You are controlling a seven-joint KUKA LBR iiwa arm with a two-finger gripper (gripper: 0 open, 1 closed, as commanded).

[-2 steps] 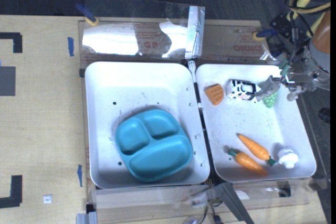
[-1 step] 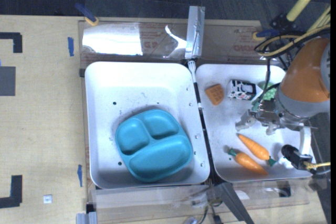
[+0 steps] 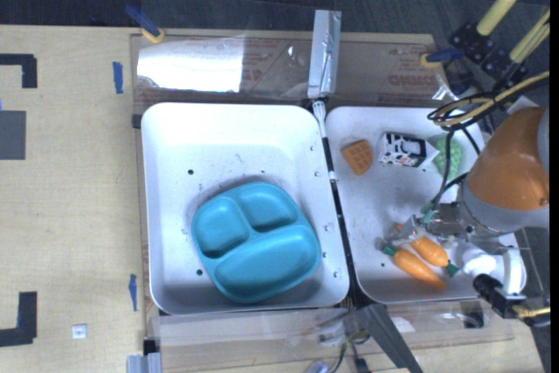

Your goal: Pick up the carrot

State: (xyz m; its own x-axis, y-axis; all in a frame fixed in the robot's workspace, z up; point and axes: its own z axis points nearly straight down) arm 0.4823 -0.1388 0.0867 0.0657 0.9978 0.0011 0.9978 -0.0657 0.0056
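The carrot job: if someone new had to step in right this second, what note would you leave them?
Gripper: low in the right bin, just above the carrots; whether its fingers are open or shut cannot be told.
Carrots: two orange ones lie together on the right bin's floor, near its front edge. Neither is seen held.
Also in that bin: a waffle piece and a black-and-white box. The left bin holds a blue divided plate.
Done: the arm has reached the carrots.
Left: grip one and lift it.
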